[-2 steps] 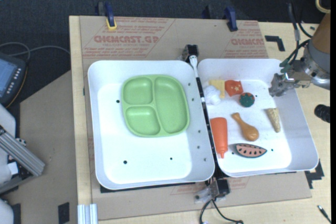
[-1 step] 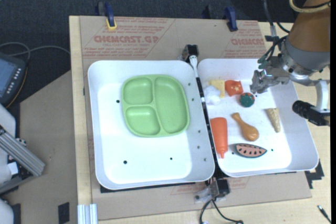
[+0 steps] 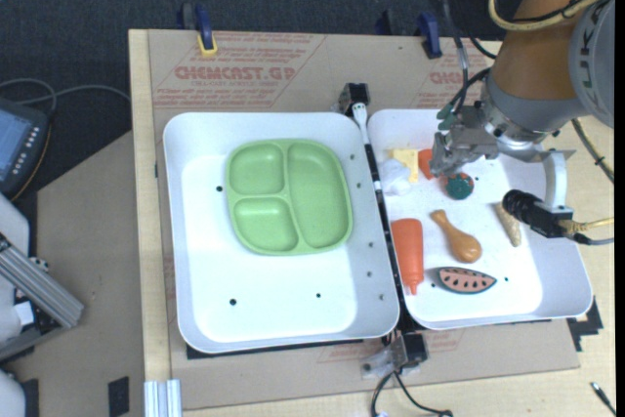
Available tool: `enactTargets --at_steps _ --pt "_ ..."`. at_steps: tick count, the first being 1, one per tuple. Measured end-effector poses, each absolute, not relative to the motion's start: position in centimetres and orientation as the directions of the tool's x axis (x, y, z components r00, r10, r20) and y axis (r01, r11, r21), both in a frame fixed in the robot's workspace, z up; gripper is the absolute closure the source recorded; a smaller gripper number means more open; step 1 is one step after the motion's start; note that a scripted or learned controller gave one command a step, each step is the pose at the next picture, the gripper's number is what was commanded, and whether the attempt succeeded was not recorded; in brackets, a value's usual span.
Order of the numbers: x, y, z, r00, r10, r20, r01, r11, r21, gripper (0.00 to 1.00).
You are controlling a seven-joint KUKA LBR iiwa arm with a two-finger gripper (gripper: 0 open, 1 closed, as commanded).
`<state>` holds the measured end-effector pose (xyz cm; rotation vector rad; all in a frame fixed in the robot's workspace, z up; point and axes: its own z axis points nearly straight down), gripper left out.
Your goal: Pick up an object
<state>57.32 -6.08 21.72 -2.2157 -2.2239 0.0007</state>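
Note:
The right bin (image 3: 562, 293) holds several toy foods. A teal ball (image 3: 460, 186) lies just below my gripper (image 3: 444, 159), which hangs low over the bin's upper middle. A small red-orange piece (image 3: 426, 161) and a yellow piece (image 3: 404, 157) sit just left of the gripper, with a white lump (image 3: 395, 177) beside them. Lower down lie a tan drumstick (image 3: 457, 235), an orange carrot (image 3: 408, 253) and a watermelon slice (image 3: 466, 280). A short tan stick (image 3: 511, 226) rests at the right. The gripper body hides whatever lies directly beneath it.
The left bin (image 3: 195, 308) carries a green divided plate (image 3: 289, 196). A black clip (image 3: 354, 99) stands at the top of the ridge between the bins. The arm's grey and orange body (image 3: 547, 44) looms over the right bin's upper right corner.

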Motion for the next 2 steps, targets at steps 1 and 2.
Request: enactTargets --at_steps 1,2 --pt "59.29 -2.44 22.74 -0.002 1.000 0.000 1.000 0.002 0.003 1.00" --pt "58.47 -2.35 23.11 0.000 1.000 0.001 1.000 0.000 -0.001 1.00"
